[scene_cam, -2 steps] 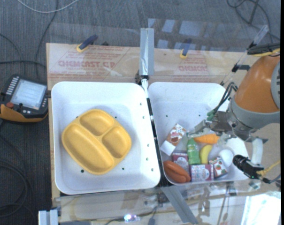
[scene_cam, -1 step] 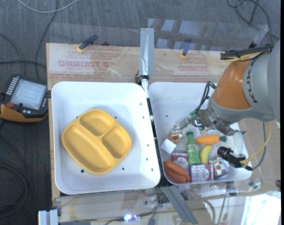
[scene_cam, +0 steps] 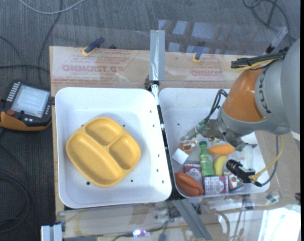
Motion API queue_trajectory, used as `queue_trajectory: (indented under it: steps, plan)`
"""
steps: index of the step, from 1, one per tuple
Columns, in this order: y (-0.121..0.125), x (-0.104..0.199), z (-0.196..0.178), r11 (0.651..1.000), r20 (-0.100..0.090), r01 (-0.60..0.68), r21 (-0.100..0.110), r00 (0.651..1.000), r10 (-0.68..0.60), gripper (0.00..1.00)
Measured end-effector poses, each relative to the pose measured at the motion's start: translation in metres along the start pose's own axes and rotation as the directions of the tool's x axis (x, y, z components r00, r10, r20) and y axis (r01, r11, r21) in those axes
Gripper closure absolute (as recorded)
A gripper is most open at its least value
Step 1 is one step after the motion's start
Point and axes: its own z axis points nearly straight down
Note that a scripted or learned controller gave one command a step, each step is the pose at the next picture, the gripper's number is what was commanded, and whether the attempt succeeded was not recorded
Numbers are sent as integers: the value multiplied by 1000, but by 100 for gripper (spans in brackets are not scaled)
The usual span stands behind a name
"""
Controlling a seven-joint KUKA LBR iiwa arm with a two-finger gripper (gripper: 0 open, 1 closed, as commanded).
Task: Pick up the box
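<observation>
A red box (scene_cam: 215, 185) lies flat at the front of the right bin (scene_cam: 187, 109), with a smaller red carton (scene_cam: 192, 172) just left of it. My gripper (scene_cam: 206, 130) hangs below the orange wrist over the middle of this bin, behind the pile of items and well back from the red box. The arm hides most of the gripper. Nothing shows held in it.
Around the box are a green bottle (scene_cam: 206, 160), a carrot (scene_cam: 222, 148), a banana (scene_cam: 219, 164), a sausage (scene_cam: 188, 184) and a small white-and-red packet (scene_cam: 184, 149). The left bin (scene_cam: 66, 104) holds a yellow divided tray (scene_cam: 103, 150). A pendant (scene_cam: 23, 106) rests left of the bench.
</observation>
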Motion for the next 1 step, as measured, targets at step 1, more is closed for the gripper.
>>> queue_trajectory:
  steps: [1]
  plan:
    - [22,-36,1,995,-9,99,-4,995,-99,0]
